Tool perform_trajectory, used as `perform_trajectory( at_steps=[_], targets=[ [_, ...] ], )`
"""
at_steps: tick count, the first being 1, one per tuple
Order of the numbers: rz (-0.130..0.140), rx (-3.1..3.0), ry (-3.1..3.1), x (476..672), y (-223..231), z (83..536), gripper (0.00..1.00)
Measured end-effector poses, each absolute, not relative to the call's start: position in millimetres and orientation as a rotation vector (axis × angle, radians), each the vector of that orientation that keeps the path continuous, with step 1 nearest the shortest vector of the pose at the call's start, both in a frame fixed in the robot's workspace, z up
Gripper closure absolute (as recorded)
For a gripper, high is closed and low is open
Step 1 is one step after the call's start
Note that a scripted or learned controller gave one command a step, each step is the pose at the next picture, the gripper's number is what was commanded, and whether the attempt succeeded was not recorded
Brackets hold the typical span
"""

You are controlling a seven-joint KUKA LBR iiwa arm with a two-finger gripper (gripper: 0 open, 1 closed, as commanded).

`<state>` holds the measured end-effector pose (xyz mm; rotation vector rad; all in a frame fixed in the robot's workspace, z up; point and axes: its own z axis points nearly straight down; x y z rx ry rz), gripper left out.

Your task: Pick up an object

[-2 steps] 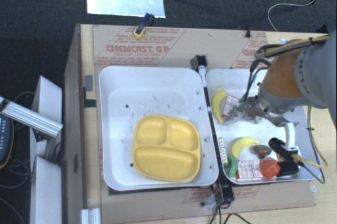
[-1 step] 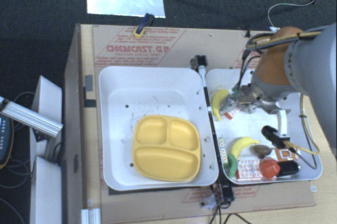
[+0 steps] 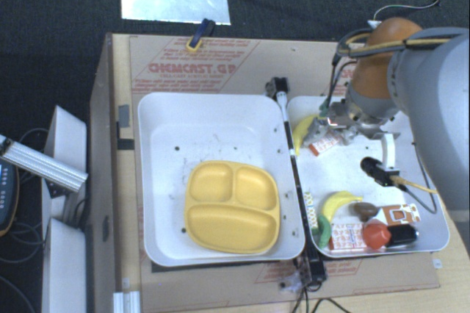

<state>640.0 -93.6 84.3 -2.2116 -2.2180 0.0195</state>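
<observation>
My gripper (image 3: 325,129) hangs low over the far left part of the right bin (image 3: 411,157), below the arm's orange band (image 3: 382,58). Right under it lies a small red and white packet (image 3: 324,147). A yellow banana-shaped piece (image 3: 301,130) touches the bin's left wall just beside the gripper. Along the near edge of the same bin lie a second yellow banana (image 3: 339,203), a brown lump (image 3: 363,210), a red tomato (image 3: 376,234), a black item (image 3: 402,234), a small carton (image 3: 401,214), a red and white pack (image 3: 345,236) and a green piece (image 3: 322,228).
The left bin (image 3: 158,157) holds a yellow divided plate (image 3: 233,206). A black clamp (image 3: 279,88) sits on the ridge between the bins at the far end. A black fitting with a yellow cable (image 3: 378,172) hangs off the arm over the right bin's middle.
</observation>
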Motion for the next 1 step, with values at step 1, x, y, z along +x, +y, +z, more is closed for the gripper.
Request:
perform_trajectory(
  at_steps=[1],
  targets=[
    [0.027,-2.204,-2.215,638.4,-93.5,93.4,1.0]
  ],
)
